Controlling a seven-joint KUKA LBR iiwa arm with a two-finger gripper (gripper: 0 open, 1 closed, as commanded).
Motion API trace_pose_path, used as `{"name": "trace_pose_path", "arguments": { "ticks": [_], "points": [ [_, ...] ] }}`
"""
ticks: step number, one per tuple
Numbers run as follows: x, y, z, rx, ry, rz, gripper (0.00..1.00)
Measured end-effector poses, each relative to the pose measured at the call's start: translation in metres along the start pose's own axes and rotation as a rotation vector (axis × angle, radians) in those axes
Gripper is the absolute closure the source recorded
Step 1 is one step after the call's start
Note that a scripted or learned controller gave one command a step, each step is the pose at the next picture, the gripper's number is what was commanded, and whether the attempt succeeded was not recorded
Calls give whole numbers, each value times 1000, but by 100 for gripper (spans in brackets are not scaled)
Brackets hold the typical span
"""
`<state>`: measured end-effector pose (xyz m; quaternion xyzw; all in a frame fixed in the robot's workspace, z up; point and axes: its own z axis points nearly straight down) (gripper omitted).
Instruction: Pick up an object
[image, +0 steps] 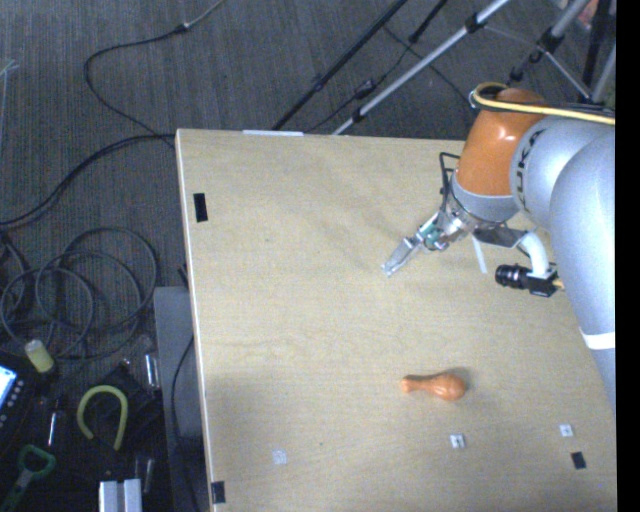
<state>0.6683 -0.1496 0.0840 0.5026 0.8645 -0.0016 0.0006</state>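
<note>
A small orange object (437, 386), shaped like a gourd with a thin neck pointing left, lies on its side on the pale wooden bench top (300, 330) toward the front right. My gripper (396, 263) hangs above the middle of the bench, slanting down to the left from the grey arm with its orange band (495, 150). It is well behind the orange object and apart from it. Nothing shows at the gripper's tip.
Small black marks (200, 207) and white tags (457, 440) dot the bench surface. Cables (80, 280) and tools lie on the carpet to the left of the bench edge. Tripod legs (430, 55) cross the floor behind the bench.
</note>
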Motion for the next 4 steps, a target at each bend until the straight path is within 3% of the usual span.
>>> {"name": "trace_pose_path", "arguments": {
  "ticks": [1,2,3,4],
  "points": [
    [1,1,-9,-2,1,0,100],
    [-16,-9,-168,-3,0,129,100],
    [19,8,-136,-1,5,242,100],
    [-40,-40,-79,0,1,74,100]
  ]
}}
